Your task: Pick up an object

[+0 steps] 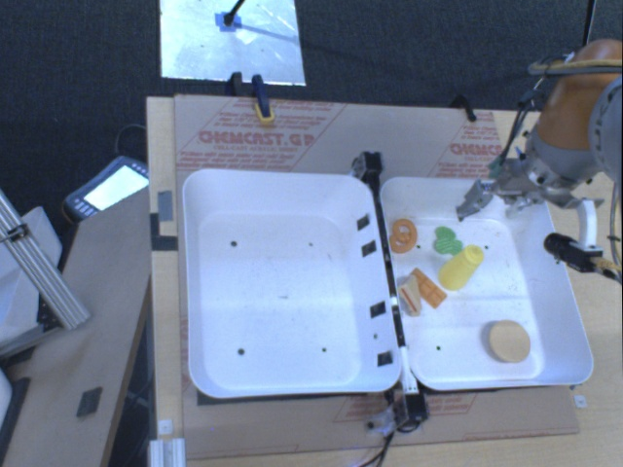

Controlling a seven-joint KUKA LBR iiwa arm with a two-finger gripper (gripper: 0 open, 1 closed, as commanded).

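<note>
The right bin (555, 290) holds several small objects: an orange ring (403, 233), a green piece (447, 240), a yellow bottle (460, 267), an orange-and-white wedge (421, 291) and a tan round disc (508, 341). My gripper (474, 202) hangs over the back of the right bin, above and to the right of the green piece. Nothing shows between its fingers. The grey arm with its orange band (574, 115) reaches in from the right.
The left bin (282, 280) lies beside the right one, with a black clip strip (382, 270) along the shared rim. A yellow clamp (263, 113) sits at the bench's back edge. A tablet (109, 189) and a metal rail (34, 261) stand to the left.
</note>
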